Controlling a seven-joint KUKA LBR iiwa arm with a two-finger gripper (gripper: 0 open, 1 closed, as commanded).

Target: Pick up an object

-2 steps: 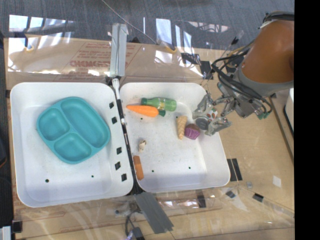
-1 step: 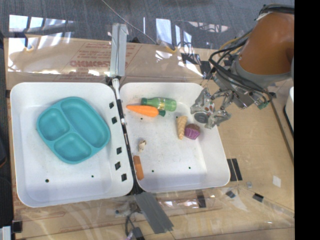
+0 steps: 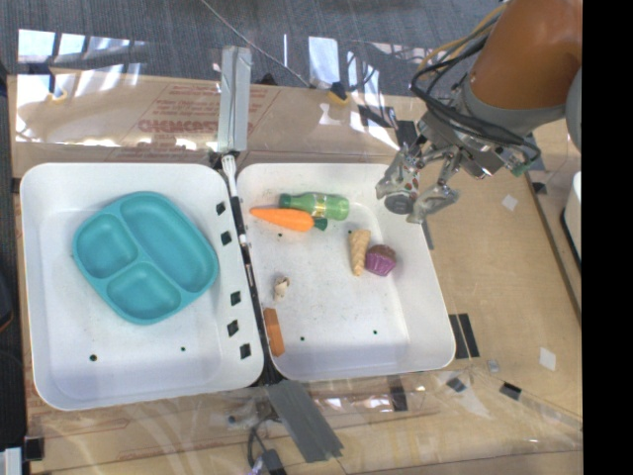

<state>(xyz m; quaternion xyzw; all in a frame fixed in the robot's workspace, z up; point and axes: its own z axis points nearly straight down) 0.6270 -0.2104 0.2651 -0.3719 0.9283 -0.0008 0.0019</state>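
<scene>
Hand (image 3: pixel 415 188) hangs over the upper right corner of the right bin (image 3: pixel 425 310), at the rim, on the grey arm (image 3: pixel 524 47) that reaches in from the right; cables and metal clutter the wrist, so cannot tell if it is parted or closed, and nothing shows inside it

Nearest things, going outward: purple ball-like toy (image 3: pixel 381 259) just below-left of the hand, touching or just beside a tan cone-shaped piece (image 3: pixel 358 251). Further left a green bottle (image 3: pixel 315 204) lies on its side, with an orange carrot (image 3: pixel 282 219) right against it, below. Small pale bit (image 3: pixel 281 286) mid-bin, well apart from the rest. An orange stick (image 3: pixel 273 331) lies at the bin's left wall. Left bin (image 3: pixel 59 364) holds a teal divided plate (image 3: pixel 144 256), well apart from the hand

Step, as judged: approach, no pick made yet. The purple toy looks the shortest reach, but the cone crowds its left side, so closing along the free axis, top to bottom in the view, seems safer than squeezing both. The bottle and carrot pair risks a double grab or a roll. The pale bit is isolated but tiny. Come down straight, centred, clear of the bin rim, and close only once low enough
</scene>
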